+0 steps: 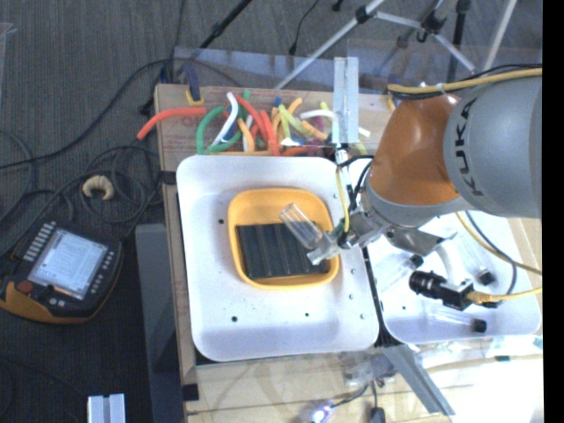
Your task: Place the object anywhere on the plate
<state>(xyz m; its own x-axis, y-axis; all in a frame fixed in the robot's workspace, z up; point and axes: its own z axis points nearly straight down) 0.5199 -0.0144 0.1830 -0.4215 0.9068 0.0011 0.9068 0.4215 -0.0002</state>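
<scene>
i see the fingers (324, 247) clamped on the clear cup (302, 224) over the yellow plate (256, 210); i'd lower gently, then release.

My arm (493, 148) wears smooth grey casing with a soft sheen, and the orange band (414, 161) above my wrist is glossy plastic by the look of it. The bins (264, 333) are white, smooth plastic with a dull shine. The plate (242, 214) is yellow, matt plastic, and its dark centre looks ribbed. The object (301, 226) is clear and glassy. The bench (264, 386) is pale, bare wood. The tubes (256, 122) look rubbery and smooth.
</scene>
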